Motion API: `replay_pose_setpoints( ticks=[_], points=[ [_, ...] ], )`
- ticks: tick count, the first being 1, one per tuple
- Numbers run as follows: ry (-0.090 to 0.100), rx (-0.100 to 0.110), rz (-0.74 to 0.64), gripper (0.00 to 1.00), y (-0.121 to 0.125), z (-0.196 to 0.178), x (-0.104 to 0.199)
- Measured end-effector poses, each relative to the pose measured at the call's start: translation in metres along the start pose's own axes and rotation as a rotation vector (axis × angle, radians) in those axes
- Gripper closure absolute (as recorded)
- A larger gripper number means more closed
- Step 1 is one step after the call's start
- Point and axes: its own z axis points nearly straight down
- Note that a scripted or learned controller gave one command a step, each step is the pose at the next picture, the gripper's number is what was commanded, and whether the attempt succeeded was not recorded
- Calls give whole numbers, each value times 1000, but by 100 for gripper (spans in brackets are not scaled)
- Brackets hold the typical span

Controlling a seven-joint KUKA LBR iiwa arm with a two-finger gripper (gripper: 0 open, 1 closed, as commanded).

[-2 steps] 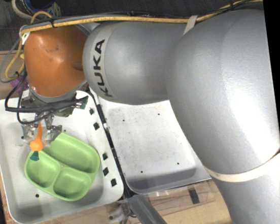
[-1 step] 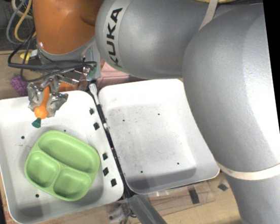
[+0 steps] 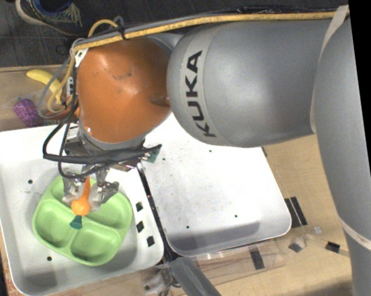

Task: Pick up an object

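A light green divided plate (image 3: 56, 222) lies in the left white bin (image 3: 9, 201). Over the plate's upper middle hangs my gripper (image 3: 87, 191), pointing down from the big orange wrist band. A small orange toy carrot (image 3: 81, 205) with a dark green tip sits between its two fingers, which are closed against it. The carrot's tip reaches down to the plate's centre ridge; I cannot tell whether it touches the plate. The arm hides the back part of both bins.
The right white bin (image 3: 213, 201) lies beside the left one, separated by a black-edged rim. On the wooden bench behind the left bin rest a yellow banana (image 3: 40, 76) and a purple toy (image 3: 26, 111). Cables hang by the wrist.
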Motion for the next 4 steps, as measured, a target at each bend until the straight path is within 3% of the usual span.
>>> replay_pose_setpoints(
  ticks=[1, 2, 3, 4],
  points=[
    [-1, -1, 7, 100, -126, 40, -15],
    [0, -1, 24, 100, -73, 62, -73],
    [-4, 5, -338, 100, -37, -106, -14],
    [-2, -2, -1007, 100, -47, -70, -9]
  ],
)
